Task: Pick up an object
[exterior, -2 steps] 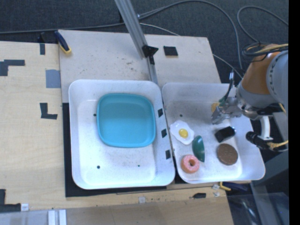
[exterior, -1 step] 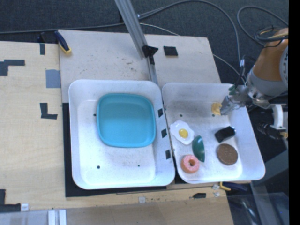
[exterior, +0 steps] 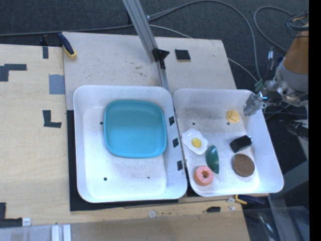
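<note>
The right shallow white bin (exterior: 261, 185) holds six small things. A small yellow lumpy piece (exterior: 232, 116) lies near its upper right, just beside the gripper (exterior: 252, 106), which hangs over the bin's right rim at the end of the grey arm with the orange band (exterior: 297, 64). Whether anything sits in the gripper cannot be told at this size.

Below the yellow piece lies a small black block (exterior: 241, 143), tilted, and under it a round brown disc (exterior: 243, 165). Toward the bin's left side rest a toy fried egg, white with a yellow yolk (exterior: 194, 141), a dark green leaf-shaped piece (exterior: 213, 158) touching the egg's lower right edge, and a pink ring doughnut (exterior: 203, 175) near the lower left corner.

The left shallow white bin (exterior: 85, 134) carries a square turquoise plate with rounded corners (exterior: 135, 128). No readable writing or label appears on any item or on the table (exterior: 30, 149).
</note>
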Action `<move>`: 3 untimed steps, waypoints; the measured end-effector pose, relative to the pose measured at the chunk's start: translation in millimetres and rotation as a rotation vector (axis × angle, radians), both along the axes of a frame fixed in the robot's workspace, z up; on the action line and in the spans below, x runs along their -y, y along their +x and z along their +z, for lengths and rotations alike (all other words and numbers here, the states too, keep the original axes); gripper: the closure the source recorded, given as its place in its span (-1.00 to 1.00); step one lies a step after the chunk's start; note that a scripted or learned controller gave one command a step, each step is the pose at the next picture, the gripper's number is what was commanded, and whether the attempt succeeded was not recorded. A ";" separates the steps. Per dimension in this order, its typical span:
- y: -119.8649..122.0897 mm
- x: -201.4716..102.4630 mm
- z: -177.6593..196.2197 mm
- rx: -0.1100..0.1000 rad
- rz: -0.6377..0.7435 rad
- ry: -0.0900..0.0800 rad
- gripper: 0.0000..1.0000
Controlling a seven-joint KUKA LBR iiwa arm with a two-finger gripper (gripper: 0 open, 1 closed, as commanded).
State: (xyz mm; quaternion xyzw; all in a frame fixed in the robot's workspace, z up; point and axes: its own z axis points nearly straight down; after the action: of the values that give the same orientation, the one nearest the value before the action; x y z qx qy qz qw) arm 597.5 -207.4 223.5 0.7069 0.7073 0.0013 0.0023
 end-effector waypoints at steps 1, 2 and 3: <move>0.2 -0.2 10.9 -0.005 0.000 0.001 1.00; -3.9 -49.7 19.6 -0.005 0.004 0.002 1.00; -5.7 -104.1 6.9 -0.006 0.004 0.002 1.00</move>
State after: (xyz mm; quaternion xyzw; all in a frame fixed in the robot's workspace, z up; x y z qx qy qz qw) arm 591.8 -103.3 230.3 0.7055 0.7087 0.0000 -0.0008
